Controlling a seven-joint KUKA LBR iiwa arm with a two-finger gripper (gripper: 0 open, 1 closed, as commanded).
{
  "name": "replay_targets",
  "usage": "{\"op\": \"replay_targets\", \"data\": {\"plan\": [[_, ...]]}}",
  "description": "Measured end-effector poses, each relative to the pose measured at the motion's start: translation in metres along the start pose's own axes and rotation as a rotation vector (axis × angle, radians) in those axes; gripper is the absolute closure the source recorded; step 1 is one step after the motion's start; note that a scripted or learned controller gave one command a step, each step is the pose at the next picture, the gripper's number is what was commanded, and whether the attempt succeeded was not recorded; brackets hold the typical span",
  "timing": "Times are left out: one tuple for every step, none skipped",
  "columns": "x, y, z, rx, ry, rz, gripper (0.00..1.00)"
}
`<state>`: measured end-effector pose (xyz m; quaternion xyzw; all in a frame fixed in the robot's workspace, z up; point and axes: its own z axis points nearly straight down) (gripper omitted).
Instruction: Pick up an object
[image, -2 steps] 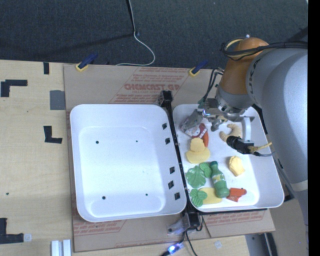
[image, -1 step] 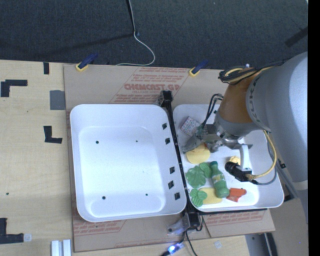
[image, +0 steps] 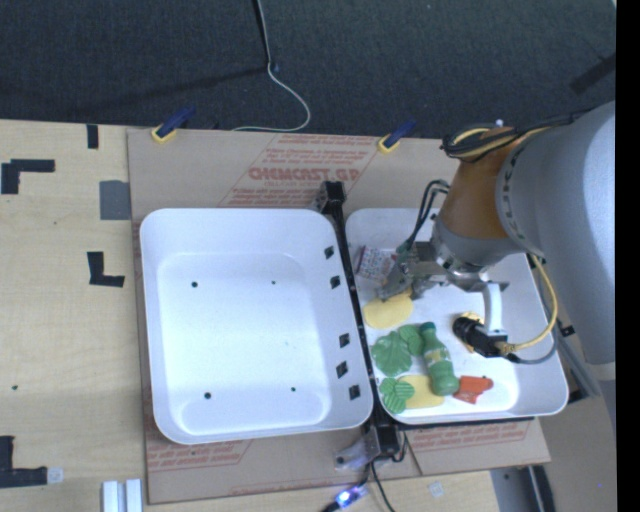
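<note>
The right bin (image: 535, 395) holds a cluster of small objects: a pale yellow piece (image: 386, 312), a green leafy toy (image: 393, 351), a green bottle-shaped toy (image: 437, 364), a green ribbed piece (image: 396, 393), an orange-red piece (image: 473, 387) and a grey speckled packet (image: 374, 263). My gripper (image: 411, 272) hangs low over the bin's upper left part, just above the yellow piece and beside the packet. The arm's wrist covers the fingers from this angle.
The left bin (image: 240, 400) lies alongside, separated by a black divider with clips (image: 345, 300). Both bins rest on a cardboard sheet (image: 290, 170). A black cable fitting (image: 478, 335) dangles from the wrist over the right bin.
</note>
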<state>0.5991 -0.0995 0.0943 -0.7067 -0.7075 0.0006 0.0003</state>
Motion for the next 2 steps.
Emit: {"op": "replay_targets", "data": {"plan": [[0.051, 0.0, -0.096, -0.008, 0.002, -0.005, 1.0], [0.115, -0.028, -0.13, 0.0, 0.002, -0.005, 1.0]]}}
